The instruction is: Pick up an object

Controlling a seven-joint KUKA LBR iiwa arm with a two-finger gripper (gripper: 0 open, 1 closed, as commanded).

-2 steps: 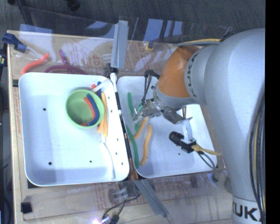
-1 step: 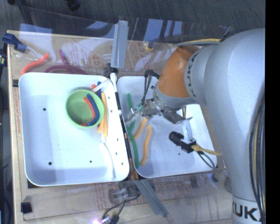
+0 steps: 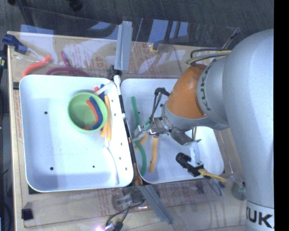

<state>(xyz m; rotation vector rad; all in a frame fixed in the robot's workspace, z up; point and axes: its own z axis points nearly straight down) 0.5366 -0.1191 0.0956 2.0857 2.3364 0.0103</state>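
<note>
Nearest my camera was the grey arm (image 3: 245,105), its bulk covering much of the right bin (image 3: 169,171). At its tip the gripper (image 3: 148,129) sat low over that bin's left side, close to the wall it shares with the left bin (image 3: 53,148). I could not tell whether it was clenched or released; the wrist hardware hid that.

My likeliest target, an orange strip (image 3: 154,154), lay flat on the right bin's floor, its upper end reaching up to the gripper. Nothing looked lifted, so I judged the pick not yet made: closing on the strip and raising it clear were both left to do.

Just beside the strip lay a curved green strip (image 3: 141,155), near enough to be caught along with it. A second green strip (image 3: 134,107) lay further up, along the dividing wall. That wall left little room on the gripper's left.

Well apart, in the left bin, a green bowl (image 3: 82,110) held red and blue curved pieces, with an orange stick (image 3: 106,126) against its rim.
</note>
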